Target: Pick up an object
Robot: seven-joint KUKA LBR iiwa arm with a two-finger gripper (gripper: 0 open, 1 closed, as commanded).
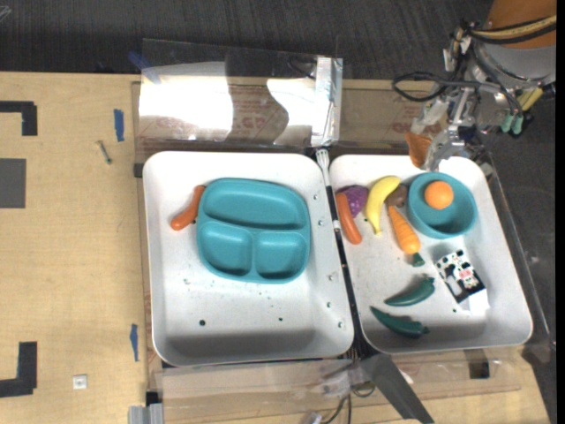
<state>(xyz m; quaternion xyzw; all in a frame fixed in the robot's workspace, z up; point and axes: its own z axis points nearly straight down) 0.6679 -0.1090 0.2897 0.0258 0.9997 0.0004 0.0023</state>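
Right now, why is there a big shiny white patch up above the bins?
In the camera view, that patch is glare: light bouncing off the clear plastic sheet behind the left white bin, washing it out. The teal divided plate and yellow banana look sharp; the end effector looks slightly blurry.

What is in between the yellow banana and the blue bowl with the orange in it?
In the camera view, a carrot lies between the banana and the blue bowl, leaning against the bowl's left side.

Teal tray point(254, 230) glossy plastic, seemingly; bench point(62, 237) matt wood.
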